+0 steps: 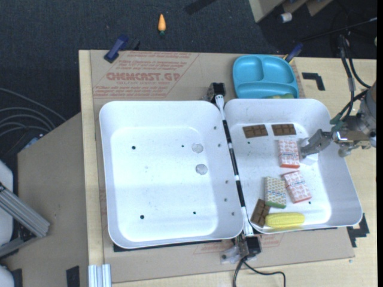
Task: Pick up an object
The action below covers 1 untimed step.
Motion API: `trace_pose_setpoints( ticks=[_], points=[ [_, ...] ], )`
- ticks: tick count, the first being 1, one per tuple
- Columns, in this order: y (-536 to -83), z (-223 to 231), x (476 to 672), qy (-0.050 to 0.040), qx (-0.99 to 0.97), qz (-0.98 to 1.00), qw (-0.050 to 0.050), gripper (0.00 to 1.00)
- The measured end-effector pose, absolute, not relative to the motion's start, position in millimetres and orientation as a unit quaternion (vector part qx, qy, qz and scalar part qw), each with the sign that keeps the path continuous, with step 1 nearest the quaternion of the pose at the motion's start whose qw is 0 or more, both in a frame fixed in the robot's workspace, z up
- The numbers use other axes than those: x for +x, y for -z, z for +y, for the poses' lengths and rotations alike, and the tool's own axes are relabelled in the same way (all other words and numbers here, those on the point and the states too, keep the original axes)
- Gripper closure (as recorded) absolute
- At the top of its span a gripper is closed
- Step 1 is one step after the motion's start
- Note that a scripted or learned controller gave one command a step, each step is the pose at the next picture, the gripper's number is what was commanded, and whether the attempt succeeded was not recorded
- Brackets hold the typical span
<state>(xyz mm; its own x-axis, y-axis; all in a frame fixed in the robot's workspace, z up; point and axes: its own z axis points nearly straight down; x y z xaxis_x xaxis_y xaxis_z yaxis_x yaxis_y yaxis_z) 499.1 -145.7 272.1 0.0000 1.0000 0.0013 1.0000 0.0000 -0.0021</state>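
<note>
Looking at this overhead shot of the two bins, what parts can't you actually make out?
- Gripper: small and blurred over the right bin; open or shut is unclear.
- Arm: cut off by the right edge.
- Brown bar: its lower end is tucked behind the yellow corn.
- Print on the red-and-white packets: too small to read.
- Blue tray: its near edge is hidden by the bin's rim.

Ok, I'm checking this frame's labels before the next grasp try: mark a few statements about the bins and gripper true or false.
1. The yellow corn cob lies in the right white bin. True.
2. Two brown chocolate bars lie side by side near the right bin's far wall. True.
3. The light blue divided tray sits inside the left white bin. False: it rests on the bench beyond the right bin.
4. The two-finger gripper hovers over the left bin. False: it is over the right bin, near a red patterned packet.
</note>
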Motion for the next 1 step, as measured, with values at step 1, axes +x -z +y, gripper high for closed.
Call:
trace_pose_setpoints(
  ticks=[1],
  points=[
    [-116.8,-125.7,506.7,-0.0007,-0.707,-0.707,0.002,0.0]
  ],
)
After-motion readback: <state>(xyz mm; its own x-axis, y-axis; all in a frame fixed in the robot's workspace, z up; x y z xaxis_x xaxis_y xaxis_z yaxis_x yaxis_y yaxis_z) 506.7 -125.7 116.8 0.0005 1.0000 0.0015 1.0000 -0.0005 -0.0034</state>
